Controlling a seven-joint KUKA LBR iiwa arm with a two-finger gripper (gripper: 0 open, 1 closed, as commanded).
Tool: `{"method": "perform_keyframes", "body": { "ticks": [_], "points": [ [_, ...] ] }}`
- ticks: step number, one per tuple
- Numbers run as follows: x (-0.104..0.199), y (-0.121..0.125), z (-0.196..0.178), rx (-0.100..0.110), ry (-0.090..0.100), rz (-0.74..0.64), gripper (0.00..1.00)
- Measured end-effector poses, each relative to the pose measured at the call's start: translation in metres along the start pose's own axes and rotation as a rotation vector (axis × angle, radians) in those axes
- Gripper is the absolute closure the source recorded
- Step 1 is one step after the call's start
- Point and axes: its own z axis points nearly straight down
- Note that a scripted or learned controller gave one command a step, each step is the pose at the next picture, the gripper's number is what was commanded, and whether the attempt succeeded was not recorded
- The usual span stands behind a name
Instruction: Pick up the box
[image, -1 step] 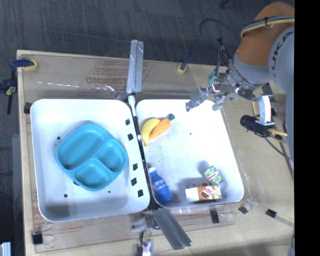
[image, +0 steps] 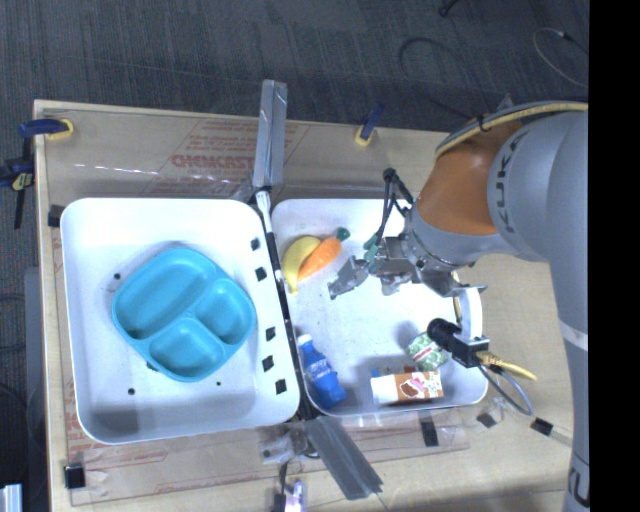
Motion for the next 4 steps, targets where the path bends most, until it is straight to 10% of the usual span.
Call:
{"method": "perform_keyframes", "body": {
  "ticks": [1, 2, 3, 4],
  "points": [
    [0.016, 0.028, 0.095, -0.002, 0.0, -0.088, 0.0],
    [-0.03, 0.097, 0.095, 0.004, 0.001, 0.016, 0.0],
    [0.033, 0.059, 0.094, -0.004, -0.003, 0.187, 0.0],
    [0.011, -0.003, 0.095, 0.0, 0.001, 0.211, 0.0]
  ]
}}
